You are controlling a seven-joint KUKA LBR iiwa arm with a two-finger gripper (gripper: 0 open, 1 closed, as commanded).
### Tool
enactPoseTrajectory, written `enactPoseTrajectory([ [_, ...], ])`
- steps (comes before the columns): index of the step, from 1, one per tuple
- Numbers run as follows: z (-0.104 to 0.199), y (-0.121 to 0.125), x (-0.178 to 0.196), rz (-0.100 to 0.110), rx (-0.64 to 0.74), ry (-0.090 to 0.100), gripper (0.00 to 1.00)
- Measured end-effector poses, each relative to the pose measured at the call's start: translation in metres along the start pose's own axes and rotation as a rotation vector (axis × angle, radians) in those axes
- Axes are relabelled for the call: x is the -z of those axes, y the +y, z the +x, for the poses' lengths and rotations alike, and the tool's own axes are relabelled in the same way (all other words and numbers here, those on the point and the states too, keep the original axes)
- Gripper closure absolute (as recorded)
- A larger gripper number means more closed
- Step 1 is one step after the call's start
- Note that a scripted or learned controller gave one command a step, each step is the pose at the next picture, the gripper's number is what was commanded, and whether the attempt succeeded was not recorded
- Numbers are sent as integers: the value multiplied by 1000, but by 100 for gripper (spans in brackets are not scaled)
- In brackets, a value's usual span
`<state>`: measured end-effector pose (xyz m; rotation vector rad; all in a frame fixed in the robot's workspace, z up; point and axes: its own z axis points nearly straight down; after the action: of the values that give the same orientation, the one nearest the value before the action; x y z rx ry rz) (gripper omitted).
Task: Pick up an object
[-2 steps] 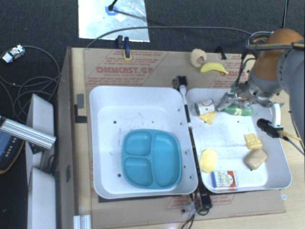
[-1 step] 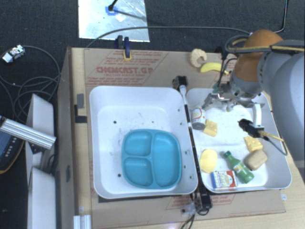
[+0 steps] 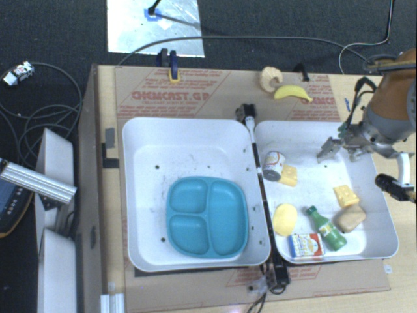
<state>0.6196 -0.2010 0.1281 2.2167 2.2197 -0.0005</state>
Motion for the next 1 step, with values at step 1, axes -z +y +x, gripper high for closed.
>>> enactPoseTrajectory([
  [1, 45, -72, 48, 0, 0, 3, 0],
])
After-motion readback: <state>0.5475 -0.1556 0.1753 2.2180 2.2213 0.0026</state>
